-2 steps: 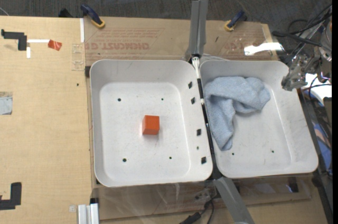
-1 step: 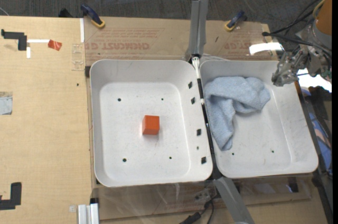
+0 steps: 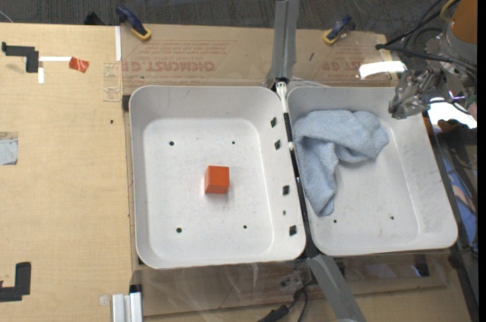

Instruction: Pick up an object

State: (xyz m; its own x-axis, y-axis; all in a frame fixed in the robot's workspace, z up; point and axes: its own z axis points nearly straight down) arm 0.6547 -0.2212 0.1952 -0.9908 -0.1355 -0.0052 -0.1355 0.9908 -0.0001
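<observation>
Towel (image 3: 339,149) is lying bunched in the right bin (image 3: 425,229), just left of and below the claw (image 3: 408,102), which is hovering at upper right; its grip state cannot be told.

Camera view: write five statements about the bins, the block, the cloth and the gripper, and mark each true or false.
1. The orange block lies in the left bin. True.
2. The blue-grey cloth lies in the same bin as the block. False: it lies crumpled in the right bin, against the bin's left and upper sides.
3. The gripper is at the right bin's upper right corner. True.
4. The gripper holds the block. False: the block sits alone on the left bin's floor, far from the gripper.
5. The cloth covers the right bin's whole floor. False: the right and lower parts of the floor are bare.
</observation>
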